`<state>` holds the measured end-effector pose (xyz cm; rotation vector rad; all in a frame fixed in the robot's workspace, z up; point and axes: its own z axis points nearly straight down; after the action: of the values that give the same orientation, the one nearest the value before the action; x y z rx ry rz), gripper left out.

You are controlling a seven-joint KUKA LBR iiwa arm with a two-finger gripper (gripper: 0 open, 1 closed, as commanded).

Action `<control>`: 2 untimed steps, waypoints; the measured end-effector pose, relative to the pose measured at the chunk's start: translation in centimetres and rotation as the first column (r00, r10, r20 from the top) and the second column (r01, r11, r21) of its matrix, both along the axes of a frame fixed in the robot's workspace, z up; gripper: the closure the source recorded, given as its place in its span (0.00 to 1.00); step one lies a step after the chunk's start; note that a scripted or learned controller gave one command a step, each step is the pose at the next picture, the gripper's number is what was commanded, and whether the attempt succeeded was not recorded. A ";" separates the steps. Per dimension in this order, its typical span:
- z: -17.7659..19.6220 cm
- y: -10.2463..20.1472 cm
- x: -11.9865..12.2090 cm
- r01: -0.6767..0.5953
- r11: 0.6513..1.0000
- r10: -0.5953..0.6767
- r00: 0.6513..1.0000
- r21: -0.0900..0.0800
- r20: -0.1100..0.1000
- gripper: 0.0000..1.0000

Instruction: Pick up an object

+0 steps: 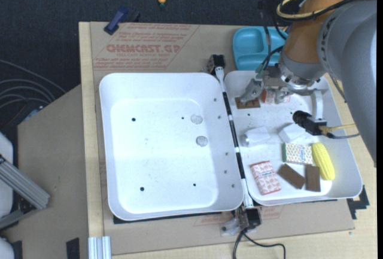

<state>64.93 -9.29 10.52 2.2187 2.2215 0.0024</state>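
I judge the pick barely begun: nothing is lifted. My gripper (270, 85) sits low over the right bin's (350, 183) far end; whether it grips anything I cannot tell. A brown block (248, 102) lies just beside it, the toy corn cob (323, 160) well nearer the camera.

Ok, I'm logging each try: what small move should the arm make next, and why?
Probably lower straight down onto the brown piece. The hand sits at the far end of the right bin, just beside that piece, with nothing visibly held, while the corn lies farther off.
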 end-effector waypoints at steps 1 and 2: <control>1.0 0.0 0.1 0.000 1.000 0.000 1.000 0.000 0.002 1.00; 1.0 0.0 0.0 0.000 1.000 0.000 1.000 0.000 0.002 0.00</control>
<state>64.98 -9.28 11.53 2.2176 2.2207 0.0039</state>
